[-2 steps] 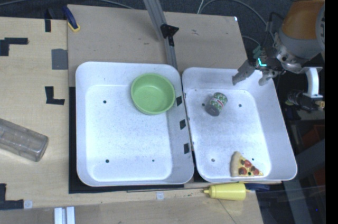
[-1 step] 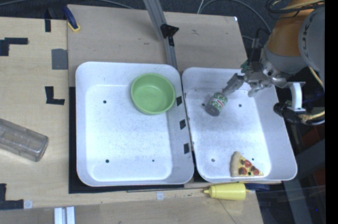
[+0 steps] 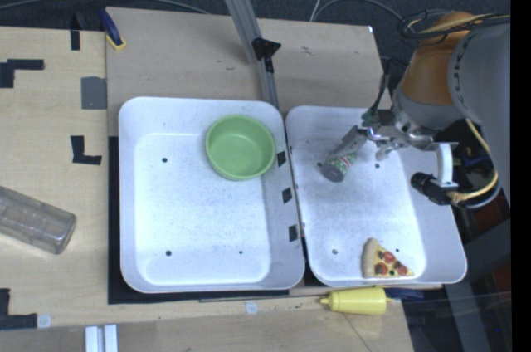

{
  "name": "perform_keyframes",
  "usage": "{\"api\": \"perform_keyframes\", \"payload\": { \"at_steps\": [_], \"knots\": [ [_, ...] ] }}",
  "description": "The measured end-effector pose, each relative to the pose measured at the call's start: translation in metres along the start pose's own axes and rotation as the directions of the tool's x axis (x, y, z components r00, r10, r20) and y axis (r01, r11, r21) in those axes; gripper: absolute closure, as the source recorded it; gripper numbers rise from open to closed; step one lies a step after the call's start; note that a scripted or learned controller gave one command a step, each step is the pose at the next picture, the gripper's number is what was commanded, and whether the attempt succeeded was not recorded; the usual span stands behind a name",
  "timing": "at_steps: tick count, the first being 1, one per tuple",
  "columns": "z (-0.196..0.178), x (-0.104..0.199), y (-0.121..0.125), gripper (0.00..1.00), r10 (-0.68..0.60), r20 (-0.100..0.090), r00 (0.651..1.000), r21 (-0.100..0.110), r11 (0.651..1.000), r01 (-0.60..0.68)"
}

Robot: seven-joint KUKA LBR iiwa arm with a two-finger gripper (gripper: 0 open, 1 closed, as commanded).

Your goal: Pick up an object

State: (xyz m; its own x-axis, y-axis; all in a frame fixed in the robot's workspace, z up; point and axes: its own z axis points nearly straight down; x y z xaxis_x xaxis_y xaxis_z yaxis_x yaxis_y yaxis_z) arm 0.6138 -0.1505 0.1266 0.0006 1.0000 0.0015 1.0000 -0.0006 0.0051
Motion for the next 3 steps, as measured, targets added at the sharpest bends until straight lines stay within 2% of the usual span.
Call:
{"api": "perform_keyframes", "payload": {
  "at_steps": [1, 2, 3],
  "knots": [
    [0.04, 0.001, 0.0, 0.0, -0.003, 0.003, 1.0, 0.007, 1.0, 0.003],
    [0.028, 0.001, 0.0, 1.0, -0.004, 0.002, 1.0, 0.007, 1.0, 0.004],
    [-0.034, 0.004, 0.005, 1.0, -0.003, 0.003, 1.0, 0.0, 1.0, 0.003]
  ]
}}
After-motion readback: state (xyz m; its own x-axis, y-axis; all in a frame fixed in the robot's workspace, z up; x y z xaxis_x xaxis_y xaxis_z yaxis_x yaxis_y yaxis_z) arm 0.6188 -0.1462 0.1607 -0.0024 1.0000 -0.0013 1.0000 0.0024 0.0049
